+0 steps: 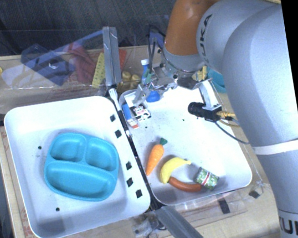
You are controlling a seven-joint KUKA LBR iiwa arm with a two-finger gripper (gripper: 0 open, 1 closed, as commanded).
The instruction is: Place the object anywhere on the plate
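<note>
Your pincer (pixel 143 91) hangs over the far left corner of the right bin (pixel 221 149), and you cannot tell from this slant how it is set, nor see anything in it. Below it, toward the near edge of that same bin, you have the carrot (pixel 154 157), with the banana (pixel 172 167) just beyond it, touching the hot dog (pixel 185 184) at the near wall. The blue plate (pixel 82 165) lies well off to the pincer's lower left, in the left bin (pixel 22 135).
</note>
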